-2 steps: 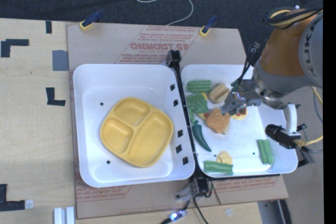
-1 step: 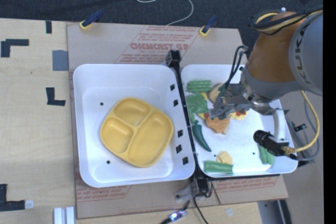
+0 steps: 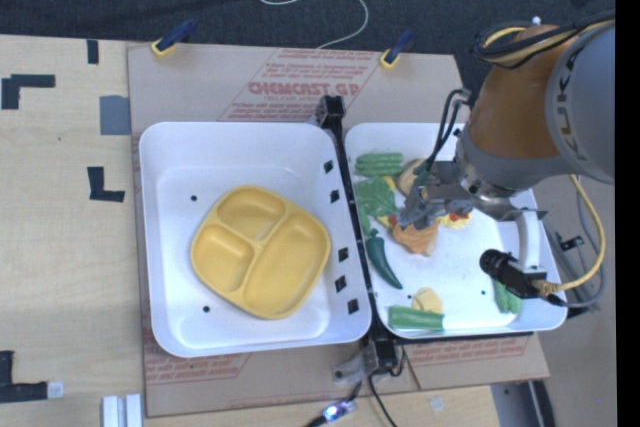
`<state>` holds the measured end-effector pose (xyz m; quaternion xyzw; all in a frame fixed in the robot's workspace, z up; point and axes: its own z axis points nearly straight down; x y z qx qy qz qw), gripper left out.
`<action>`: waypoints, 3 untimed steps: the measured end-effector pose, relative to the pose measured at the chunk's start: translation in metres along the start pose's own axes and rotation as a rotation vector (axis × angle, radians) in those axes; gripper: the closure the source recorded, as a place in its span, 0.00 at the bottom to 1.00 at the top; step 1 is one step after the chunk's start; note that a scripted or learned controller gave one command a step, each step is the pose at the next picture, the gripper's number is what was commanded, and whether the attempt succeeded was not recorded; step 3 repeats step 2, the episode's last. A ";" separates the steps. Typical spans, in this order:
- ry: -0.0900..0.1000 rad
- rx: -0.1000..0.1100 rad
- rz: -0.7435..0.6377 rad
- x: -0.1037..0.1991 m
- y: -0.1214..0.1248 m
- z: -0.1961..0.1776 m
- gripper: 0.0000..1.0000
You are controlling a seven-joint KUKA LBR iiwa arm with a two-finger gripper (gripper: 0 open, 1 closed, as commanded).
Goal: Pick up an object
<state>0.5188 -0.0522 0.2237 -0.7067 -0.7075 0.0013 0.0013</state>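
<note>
My gripper [image 3: 420, 212] hangs low in the right bin [image 3: 455, 137], its dark fingers pointing down-left over an orange and yellow toy food piece [image 3: 418, 238]. Whether the fingers touch that piece is unclear. Around it lie green toy vegetables: a ridged green piece [image 3: 379, 162] at the bin's top left, a leafy green piece [image 3: 376, 198] below it, a dark green pepper [image 3: 381, 259], and a green bean pod [image 3: 415, 319] at the front. A small yellow piece [image 3: 428, 299] sits near the pod. The grey and orange arm covers the bin's right part.
The left bin [image 3: 165, 215] holds a yellow divided plate [image 3: 261, 251]. A black divider clip [image 3: 330, 111] sits between the bins. Another green piece [image 3: 506, 297] lies under a black fitting [image 3: 497, 264] at the right bin's front right. A cable [image 3: 310, 0] runs across the dark floor beyond.
</note>
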 end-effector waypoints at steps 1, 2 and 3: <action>0.000 0.001 0.002 0.003 -0.012 0.010 1.00; 0.001 -0.003 -0.001 0.011 -0.013 -0.005 1.00; 0.001 -0.003 -0.001 0.011 -0.013 -0.005 1.00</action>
